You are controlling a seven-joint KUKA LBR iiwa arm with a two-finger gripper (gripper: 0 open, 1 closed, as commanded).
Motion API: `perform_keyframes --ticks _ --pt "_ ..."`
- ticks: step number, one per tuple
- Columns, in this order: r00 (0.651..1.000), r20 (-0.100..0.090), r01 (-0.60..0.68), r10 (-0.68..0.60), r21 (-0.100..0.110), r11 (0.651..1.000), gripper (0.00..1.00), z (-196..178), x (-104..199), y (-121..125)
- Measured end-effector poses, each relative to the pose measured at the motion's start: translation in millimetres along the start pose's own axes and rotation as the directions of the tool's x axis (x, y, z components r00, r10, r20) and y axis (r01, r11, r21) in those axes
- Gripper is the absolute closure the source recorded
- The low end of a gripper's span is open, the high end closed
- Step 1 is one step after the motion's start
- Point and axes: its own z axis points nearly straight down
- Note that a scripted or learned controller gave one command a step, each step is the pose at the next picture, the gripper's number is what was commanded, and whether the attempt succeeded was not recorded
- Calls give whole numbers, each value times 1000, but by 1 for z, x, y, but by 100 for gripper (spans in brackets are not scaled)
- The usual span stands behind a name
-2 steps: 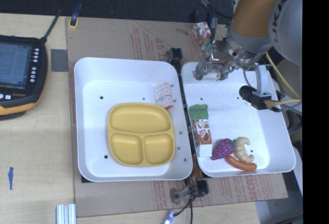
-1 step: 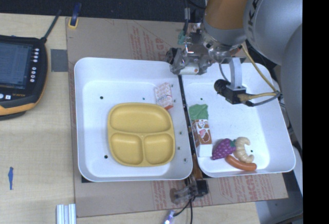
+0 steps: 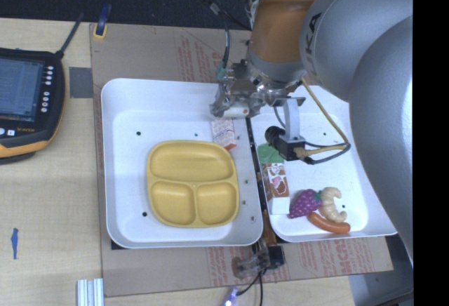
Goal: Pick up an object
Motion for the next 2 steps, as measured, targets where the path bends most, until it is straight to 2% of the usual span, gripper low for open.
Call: perform_keyframes --ticks 1,2 --pt "1000 1 -2 2 0 1000 100 27 -66 -7" --pt "1000 -1 -1 1 -2 1000 100 -3 -42 -26"
